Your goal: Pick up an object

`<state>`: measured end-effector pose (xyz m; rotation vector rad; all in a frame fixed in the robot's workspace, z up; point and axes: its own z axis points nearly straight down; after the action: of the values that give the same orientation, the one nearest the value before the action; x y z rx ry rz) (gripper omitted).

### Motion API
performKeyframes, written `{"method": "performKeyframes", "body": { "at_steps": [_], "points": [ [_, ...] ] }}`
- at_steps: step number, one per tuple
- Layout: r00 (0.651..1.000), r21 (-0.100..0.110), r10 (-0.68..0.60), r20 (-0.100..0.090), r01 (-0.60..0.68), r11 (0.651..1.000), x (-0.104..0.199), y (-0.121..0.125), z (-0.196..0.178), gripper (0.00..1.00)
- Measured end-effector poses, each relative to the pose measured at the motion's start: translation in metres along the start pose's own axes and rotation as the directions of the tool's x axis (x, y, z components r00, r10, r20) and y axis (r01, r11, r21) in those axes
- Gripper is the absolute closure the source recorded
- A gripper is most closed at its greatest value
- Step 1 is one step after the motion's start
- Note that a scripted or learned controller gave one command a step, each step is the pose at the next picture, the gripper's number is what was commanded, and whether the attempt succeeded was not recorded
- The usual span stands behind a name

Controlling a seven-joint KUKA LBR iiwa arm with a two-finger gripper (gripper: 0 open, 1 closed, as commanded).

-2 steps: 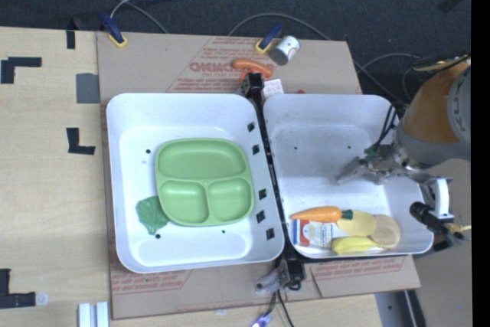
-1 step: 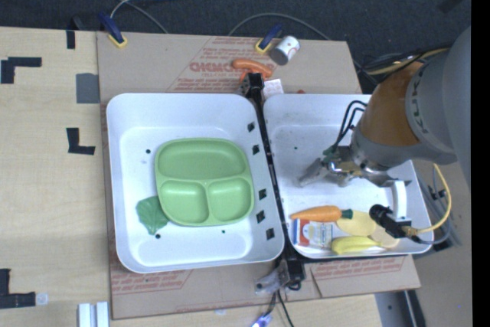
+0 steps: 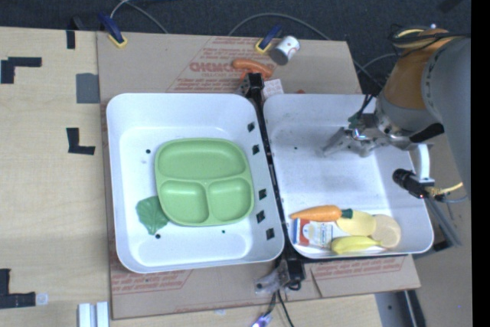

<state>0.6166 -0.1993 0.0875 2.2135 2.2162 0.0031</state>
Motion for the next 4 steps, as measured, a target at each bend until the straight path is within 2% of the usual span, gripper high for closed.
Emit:
{"method": "performKeyframes", "body": {
  "at_steps": [1, 2, 3, 4],
  "points": [
    [1.000, 0.003, 0.001, -0.002, -0.001, 1.000, -0.014, -0.048, 0.000, 0.00],
    [1.000, 0.002, 0.000, -0.001, 0.000, 1.000, 0.021, -0.056, 0.000, 0.00],
    [1.000, 0.001, 0.001, -0.001, -0.001, 1.000, 0.031, -0.087, 0.000, 0.00],
    [1.000, 0.006, -0.002, -0.006, 0.002, 1.000, 0.122, -0.070, -0.099, 0.00]
  ]
}}
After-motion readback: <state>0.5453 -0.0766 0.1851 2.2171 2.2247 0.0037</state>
